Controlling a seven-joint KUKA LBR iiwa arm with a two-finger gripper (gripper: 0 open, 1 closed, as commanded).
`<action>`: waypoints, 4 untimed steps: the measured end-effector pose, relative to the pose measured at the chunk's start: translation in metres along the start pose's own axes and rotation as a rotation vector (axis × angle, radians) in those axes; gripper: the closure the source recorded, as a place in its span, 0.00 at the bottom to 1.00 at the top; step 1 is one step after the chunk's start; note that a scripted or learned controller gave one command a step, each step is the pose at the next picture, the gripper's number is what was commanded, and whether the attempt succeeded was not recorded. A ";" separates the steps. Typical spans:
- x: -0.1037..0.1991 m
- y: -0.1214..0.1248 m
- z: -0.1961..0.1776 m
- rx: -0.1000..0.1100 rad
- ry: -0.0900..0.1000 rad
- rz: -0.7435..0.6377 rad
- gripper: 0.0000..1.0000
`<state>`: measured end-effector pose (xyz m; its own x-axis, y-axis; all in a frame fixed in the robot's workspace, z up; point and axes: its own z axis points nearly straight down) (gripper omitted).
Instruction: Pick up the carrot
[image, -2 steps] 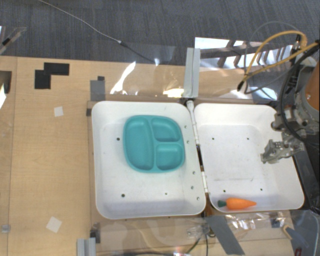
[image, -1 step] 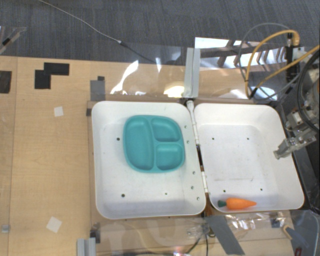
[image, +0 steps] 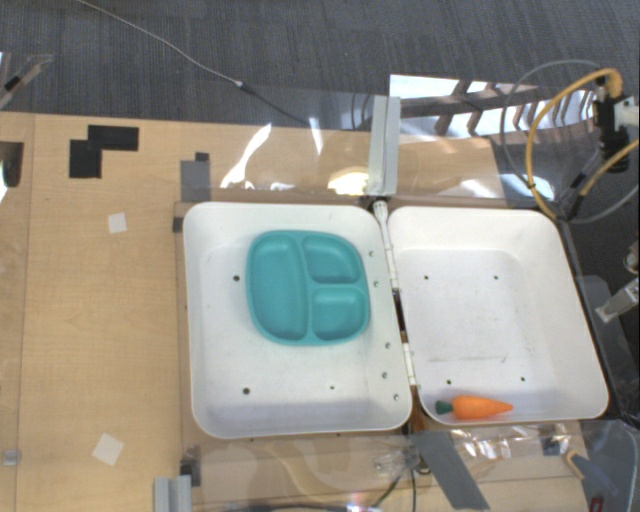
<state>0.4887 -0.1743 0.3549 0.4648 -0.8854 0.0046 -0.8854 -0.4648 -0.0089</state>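
Carrot (image: 482, 407) at right bin's (image: 560, 300) near edge, teal plate (image: 306, 287) in left bin (image: 215, 330)

bench (image: 90, 330): light wood | left white bin (image: 215, 400) and right white bin (image: 560, 300) touching side by side, toward right edge

A pale wooden bench (image: 90, 330) meets dark grey carpet (image: 300, 45) along its far edge; glare (image: 345, 182) shines beyond the bins.

At the far right corner, a yellow hose (image: 560, 95) is looping beside thin black cables (image: 590, 175), all running toward a small white fitting (image: 618, 112); I am guessing this cabling is mine.
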 end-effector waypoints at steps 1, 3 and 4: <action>-0.007 0.000 0.158 -0.010 -0.012 0.076 1.00; 0.005 -0.006 0.148 -0.010 -0.013 -0.066 1.00; 0.025 -0.023 0.027 0.001 0.004 -0.189 1.00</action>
<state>0.5210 -0.1861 0.3286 0.6229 -0.7823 0.0106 -0.7822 -0.6230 -0.0089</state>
